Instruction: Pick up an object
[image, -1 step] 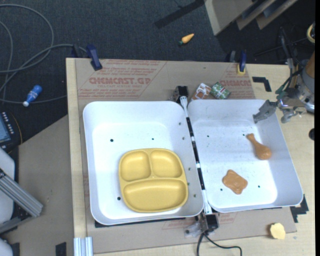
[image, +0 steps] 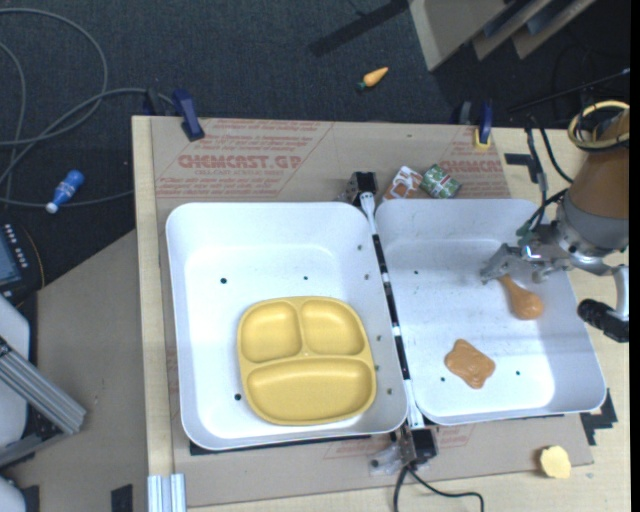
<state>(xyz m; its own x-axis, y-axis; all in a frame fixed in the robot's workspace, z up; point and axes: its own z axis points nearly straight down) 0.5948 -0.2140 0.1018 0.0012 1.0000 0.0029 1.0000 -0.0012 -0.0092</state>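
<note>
We see the hand (image: 512, 262) reaching into the right bin (image: 440, 235) from the right, low over its upper right part; its metal fingers spread toward the left, but we cannot tell how wide they stand, since glare and blur hide the tips. Just below and to the right of the hand lies an orange-tan drumstick-shaped piece (image: 522, 299), smooth and rounded, thicker at its lower end; its upper end sits close beside the fingers, and we cannot tell whether they touch it. Further down the same bin, well apart from the hand, rests a brown lumpy piece (image: 469, 363) with a rough, crumbed look (something like a fried nugget). The left bin (image: 200, 240) holds a yellow divided plate (image: 305, 358), glossy plastic with rounded corners, two small compartments above one long one. Both bins are shallow, white and smooth, lying side by side on a brown cardboard sheet printed in red, which covers the desk (image: 150, 300). Behind the right bin, on the cardboard, sits a small crumpled packet (image: 424, 181); a yellow lump (image: 554, 461) lies near the desk's front right corner.
</note>
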